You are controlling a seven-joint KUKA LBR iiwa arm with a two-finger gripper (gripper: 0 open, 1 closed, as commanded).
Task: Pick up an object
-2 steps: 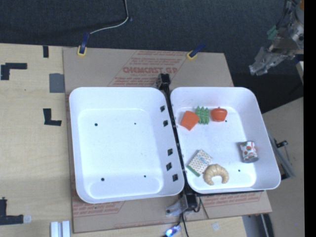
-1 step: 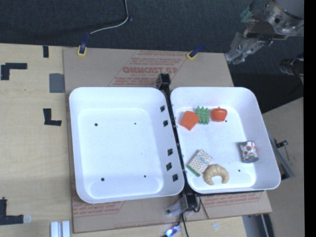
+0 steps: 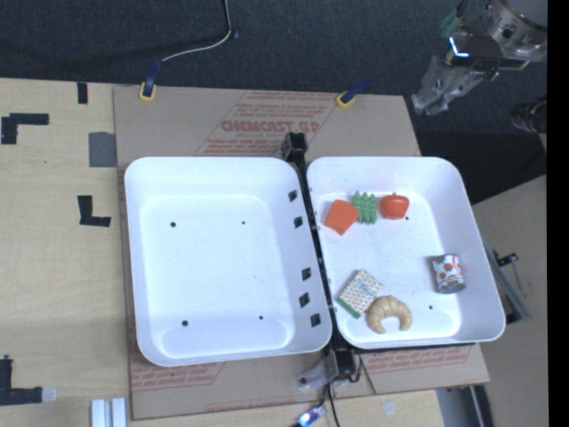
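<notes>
Red lettering on the cardboard sheet (image 3: 267, 124) is too faint for us to read. The gripper (image 3: 442, 90) hangs far right, beyond the bins, touching nothing; we cannot tell its opening. The right bin (image 3: 471, 229) holds five objects: orange block (image 3: 340, 216), green piece (image 3: 364, 207), red fruit (image 3: 394, 205), small can (image 3: 447, 273), croissant (image 3: 389, 313).

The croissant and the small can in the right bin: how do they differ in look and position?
The croissant is tan and curved like a crescent; the small can is a short cylinder with a grey, white and red print. The croissant lies near the bin's front edge, touching or almost touching the green-and-white packet; the can sits apart, close to the right wall. Both rest in the right bin, untouched by the gripper.
</notes>
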